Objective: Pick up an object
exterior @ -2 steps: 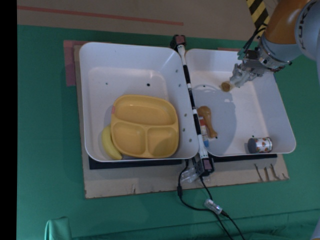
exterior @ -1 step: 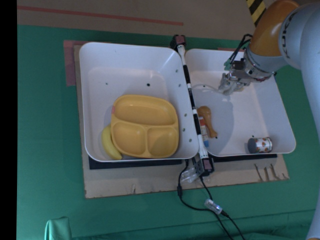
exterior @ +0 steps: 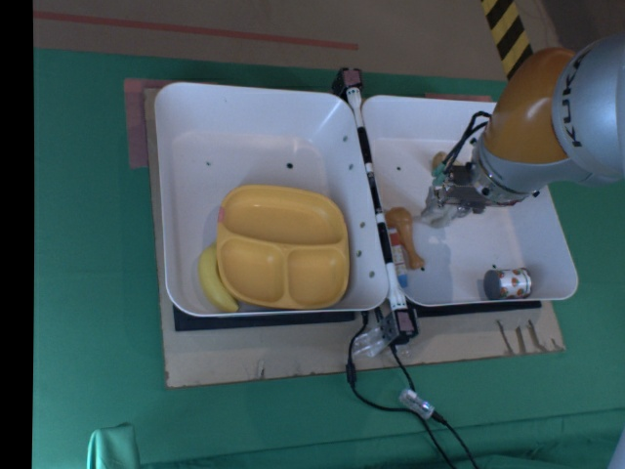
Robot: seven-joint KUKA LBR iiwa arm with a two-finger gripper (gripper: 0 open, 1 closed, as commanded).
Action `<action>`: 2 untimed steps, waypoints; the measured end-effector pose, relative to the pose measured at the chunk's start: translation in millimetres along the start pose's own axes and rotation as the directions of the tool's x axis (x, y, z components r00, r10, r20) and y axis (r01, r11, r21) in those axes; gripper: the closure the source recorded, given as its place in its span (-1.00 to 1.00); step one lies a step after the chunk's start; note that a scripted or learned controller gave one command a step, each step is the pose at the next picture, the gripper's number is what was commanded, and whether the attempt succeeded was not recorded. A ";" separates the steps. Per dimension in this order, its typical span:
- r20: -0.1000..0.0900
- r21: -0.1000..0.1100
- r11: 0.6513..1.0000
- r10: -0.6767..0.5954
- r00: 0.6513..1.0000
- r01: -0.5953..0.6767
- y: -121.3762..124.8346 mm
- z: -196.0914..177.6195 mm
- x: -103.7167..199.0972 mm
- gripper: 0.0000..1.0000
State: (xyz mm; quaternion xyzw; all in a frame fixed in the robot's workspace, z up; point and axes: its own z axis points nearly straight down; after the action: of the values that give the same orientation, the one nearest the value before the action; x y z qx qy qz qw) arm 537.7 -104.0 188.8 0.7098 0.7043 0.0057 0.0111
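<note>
the pincer (exterior: 441, 211) hangs low in the right bin (exterior: 547, 233); i cannot tell its state, since the wrist hides much of it. just left of it lies a brown wooden piece (exterior: 404, 237), its make unclear. a small patterned cup (exterior: 507, 283) lies further off.
</note>
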 end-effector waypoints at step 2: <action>-0.001 0.004 1.000 -0.003 1.000 0.003 58.1 2.8 -28.3 -1.00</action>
State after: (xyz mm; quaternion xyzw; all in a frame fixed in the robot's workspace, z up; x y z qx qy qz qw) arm 595.6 -132.8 187.6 0.7088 0.7054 0.0047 0.0093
